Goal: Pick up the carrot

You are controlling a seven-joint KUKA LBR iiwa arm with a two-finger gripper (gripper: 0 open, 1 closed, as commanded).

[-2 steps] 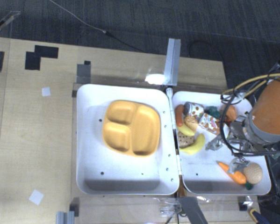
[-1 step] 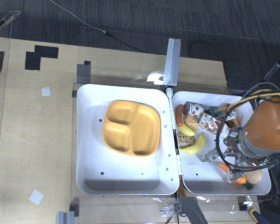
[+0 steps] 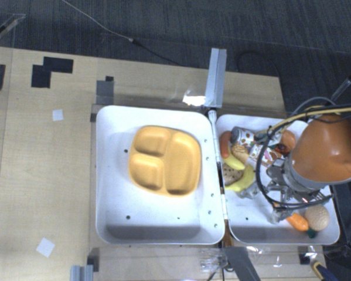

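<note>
- Where the arm (image 3: 302, 183) reaches in from the right, its orange band (image 3: 327, 148) hangs over the far-right part of the right bin (image 3: 247, 226), and the tool (image 3: 280, 212) sits below it, low over the bin's near-right floor.
- Whether the tool is open or closed cannot be told, since the wrist and loops of black cable (image 3: 265, 191) cover most of it; nothing can be seen gripped in it.
- The carrot (image 3: 298, 221) lies on the bin floor just beside the tool, on its right, with its orange body pointing towards the tool and its green end towards the bin's near-right corner.
- A beige round thing (image 3: 319, 216) rests right beside the carrot, on its far-right side.
- To the left of the tool lie two yellow bananas (image 3: 239, 174), close to the wall that divides the two bins.
- Further back in the same bin are a printed can (image 3: 241, 136) on its side and a reddish sausage (image 3: 224, 144) by the left wall.
- The left bin (image 3: 114, 192) holds a yellow divided plate (image 3: 165, 160) near its middle, well apart from the tool.
- Both bins stand side by side on the pale wooden bench (image 3: 38, 177), which carries black patches (image 3: 50, 70) near its far-left corner and small white squares (image 3: 58, 114).
</note>
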